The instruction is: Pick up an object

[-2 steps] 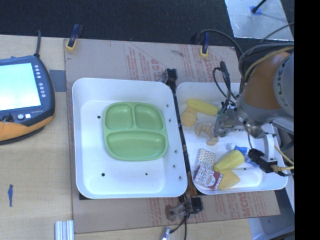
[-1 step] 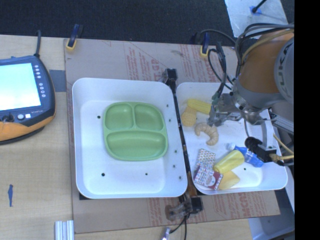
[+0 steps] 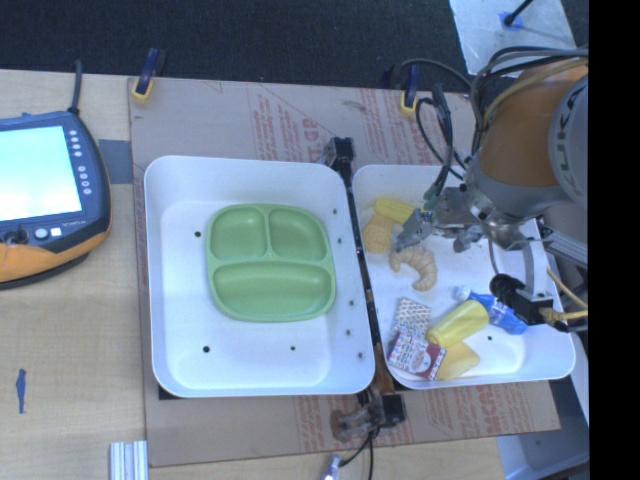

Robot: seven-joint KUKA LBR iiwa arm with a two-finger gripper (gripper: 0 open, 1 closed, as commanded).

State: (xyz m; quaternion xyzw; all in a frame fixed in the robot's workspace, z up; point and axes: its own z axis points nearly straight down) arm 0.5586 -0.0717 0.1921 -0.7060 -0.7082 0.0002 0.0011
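In the right bin (image 3: pixel 505 373) lie a tan croissant-shaped toy (image 3: pixel 419 265), a pale yellow rounded piece (image 3: pixel 379 235), a yellow block (image 3: pixel 393 209), a yellow bottle (image 3: pixel 458 324) with a blue-and-white tube (image 3: pixel 497 312) beside it, and a red-and-white patterned packet (image 3: pixel 409 336). My gripper (image 3: pixel 418 227) hangs low over the upper middle of this bin, its grey fingers (image 3: pixel 409 234) pointing left, just above the croissant and next to the pale yellow piece. I see nothing between the fingers.
The left bin (image 3: pixel 175 358) holds a green divided plate (image 3: pixel 270 262). A teach pendant (image 3: pixel 45 193) lies on the bench at far left. Cables (image 3: pixel 440 118) loop above the right bin, and a black clip (image 3: pixel 341 152) sits between the bins.
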